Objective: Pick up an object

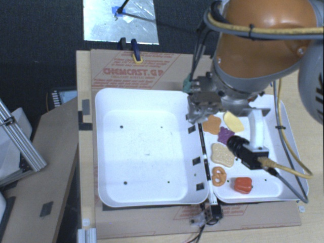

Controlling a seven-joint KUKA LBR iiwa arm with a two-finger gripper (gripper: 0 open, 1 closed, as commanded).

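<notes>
Looking down on 2 white bins side by side on the tabletop: the left bin (142, 156) carries no pickable items, while the right bin (283, 186) holds all of them. The tool (202, 111) hangs at the ridge between the bins, at the right bin's upper left corner, directly over an orange piece (212, 124); whether it is released or clenched cannot be told, since the arm's body covers it. To the right of the ridge, running downward, lie a purple piece (224, 134), a tan bread slice (222, 155) and a pretzel (218, 175). Farther right sit a yellow piece (233, 121) near the top and a red piece (243, 185) near the front wall.

These look like small toy foods, judged light, stiff and smooth, so slipping is a likelier fault than crushing. Flat pieces such as the bread slice offer little height and are best pinched across their narrow width at the edges. The red piece appears chunkier and stands apart from its neighbours, making it the easiest hold, taken across its middle. The orange piece touches the purple one, so a grip there risks nudging both.
</notes>
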